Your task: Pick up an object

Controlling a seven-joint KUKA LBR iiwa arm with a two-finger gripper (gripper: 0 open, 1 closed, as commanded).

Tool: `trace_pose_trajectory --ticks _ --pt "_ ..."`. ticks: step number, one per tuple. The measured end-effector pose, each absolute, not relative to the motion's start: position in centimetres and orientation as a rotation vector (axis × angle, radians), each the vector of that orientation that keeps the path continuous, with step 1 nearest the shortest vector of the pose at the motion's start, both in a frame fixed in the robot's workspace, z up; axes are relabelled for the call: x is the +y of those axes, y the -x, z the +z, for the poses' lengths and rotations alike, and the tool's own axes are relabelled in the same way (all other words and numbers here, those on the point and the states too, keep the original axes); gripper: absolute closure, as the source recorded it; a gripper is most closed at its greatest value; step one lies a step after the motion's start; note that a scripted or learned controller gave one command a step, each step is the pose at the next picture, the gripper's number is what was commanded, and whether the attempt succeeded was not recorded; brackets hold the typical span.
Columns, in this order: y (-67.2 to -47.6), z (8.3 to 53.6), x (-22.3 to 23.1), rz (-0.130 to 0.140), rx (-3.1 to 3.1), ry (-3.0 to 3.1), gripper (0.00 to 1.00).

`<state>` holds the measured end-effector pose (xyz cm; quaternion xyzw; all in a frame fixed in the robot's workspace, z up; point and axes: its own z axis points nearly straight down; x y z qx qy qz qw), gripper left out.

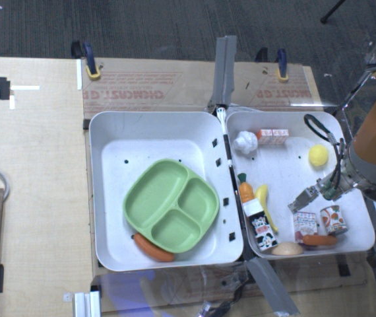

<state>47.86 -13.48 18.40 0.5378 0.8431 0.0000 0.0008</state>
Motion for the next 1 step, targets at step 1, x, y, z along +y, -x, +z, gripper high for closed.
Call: trace_pose_trajectory --ticks 1 --pt "-47.71 9.09 -15.8 -0.001 2.566 -1.815 0.0"
